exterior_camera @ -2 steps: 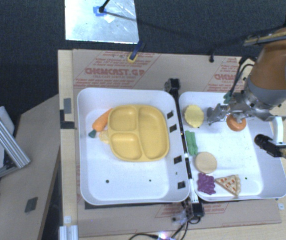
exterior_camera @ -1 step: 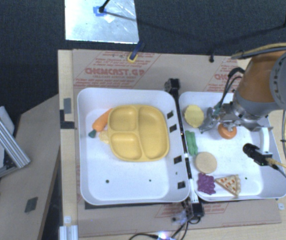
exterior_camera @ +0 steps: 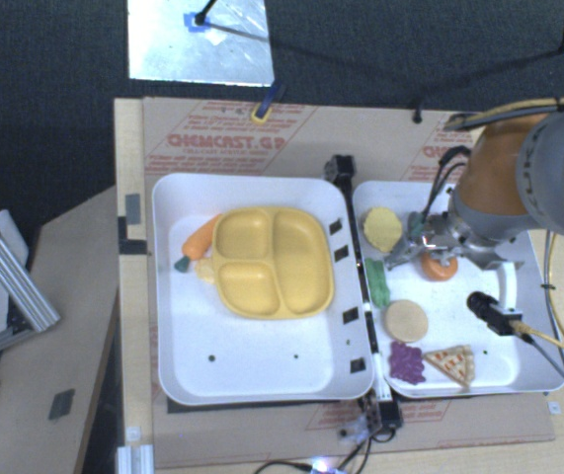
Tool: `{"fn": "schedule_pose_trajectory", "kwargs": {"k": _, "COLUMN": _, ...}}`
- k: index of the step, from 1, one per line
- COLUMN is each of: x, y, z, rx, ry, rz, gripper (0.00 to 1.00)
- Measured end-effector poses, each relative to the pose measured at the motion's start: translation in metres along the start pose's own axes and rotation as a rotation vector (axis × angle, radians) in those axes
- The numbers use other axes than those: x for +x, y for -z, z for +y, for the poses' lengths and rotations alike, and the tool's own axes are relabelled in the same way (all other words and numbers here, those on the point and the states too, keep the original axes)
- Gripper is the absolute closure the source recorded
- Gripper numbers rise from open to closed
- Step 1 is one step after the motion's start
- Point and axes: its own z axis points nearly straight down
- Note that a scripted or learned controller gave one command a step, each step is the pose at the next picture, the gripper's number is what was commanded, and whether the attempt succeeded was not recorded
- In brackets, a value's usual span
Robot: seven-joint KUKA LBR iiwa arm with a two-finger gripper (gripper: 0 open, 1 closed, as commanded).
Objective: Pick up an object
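I read "CHEMCAST GP" printed in red on the brown sheet (exterior_camera: 232, 136); the smaller lines beneath it were too blurred for me to make out.

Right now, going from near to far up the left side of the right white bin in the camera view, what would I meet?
Purple plastic grape bunch → beige round flat disc → green elongated toy piece → pale yellow round toy.

Dark carpet (exterior_camera: 44, 67) — pale bench (exterior_camera: 74, 265)
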Motion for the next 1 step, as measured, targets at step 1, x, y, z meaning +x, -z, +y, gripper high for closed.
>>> {"fn": "schedule_pose_trajectory", "kwargs": {"k": 1, "x": -0.0001, "y": 0.0091, "z": 0.0002, "rx": -0.001, "ry": 0.000, "rz": 0.000, "gripper": 1.00}}
